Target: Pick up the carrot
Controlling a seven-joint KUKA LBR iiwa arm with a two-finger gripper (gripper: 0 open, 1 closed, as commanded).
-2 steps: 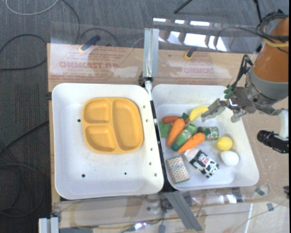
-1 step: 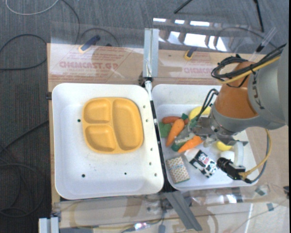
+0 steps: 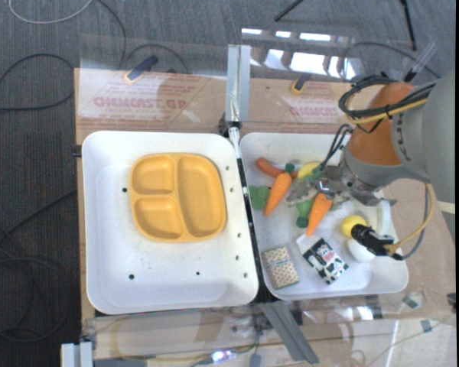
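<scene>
Hovering over the right bin (image 3: 402, 281), with the claw (image 3: 327, 189) low among the toy food.

Starting at the left: a yellow three-part plate (image 3: 178, 196) lying in the left bin (image 3: 107, 281) on the bench (image 3: 138, 102). Past the divider, in the right bin: one carrot (image 3: 278, 193) lying tilted near the left wall with a red piece (image 3: 267, 167) just above it, then a second carrot (image 3: 317, 212) directly under the claw, top end touching or nearly touching the metal. Cannot tell whether the claw is wide, narrow or gripping. Lower down, a patterned square packet (image 3: 280, 267) and a black-and-white carton (image 3: 324, 261); further right, a yellow-and-white toy (image 3: 358, 234). Grey arm with orange band (image 3: 382, 132) entering from the right.
</scene>
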